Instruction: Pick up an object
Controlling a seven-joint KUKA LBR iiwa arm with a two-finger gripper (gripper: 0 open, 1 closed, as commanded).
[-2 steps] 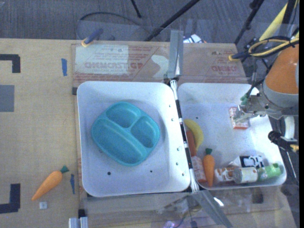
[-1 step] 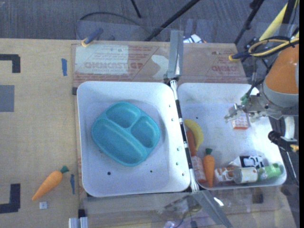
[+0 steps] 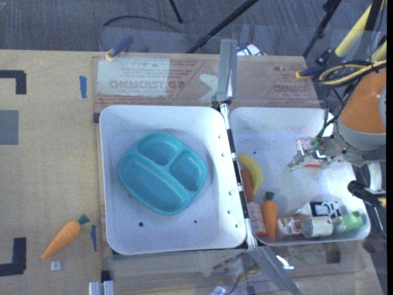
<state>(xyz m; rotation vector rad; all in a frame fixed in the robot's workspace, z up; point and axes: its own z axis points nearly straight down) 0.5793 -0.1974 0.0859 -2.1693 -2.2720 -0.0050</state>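
On the wooden bench (image 3: pixel 49 165), two white bins (image 3: pixel 123 121) sitting side by side, grey carpet lying beyond. Over the right bin (image 3: pixel 270 128), gripper (image 3: pixel 305 157) hanging low, partly blurred, fingers spread with nothing between. Along that bin's near edge, carrot (image 3: pixel 270 215), banana (image 3: pixel 253 169), bottles crowding together.

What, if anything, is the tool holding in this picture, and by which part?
It cannot be told. The tool hangs over the right bin, and the view is too small and blurred to show anything between its tips.
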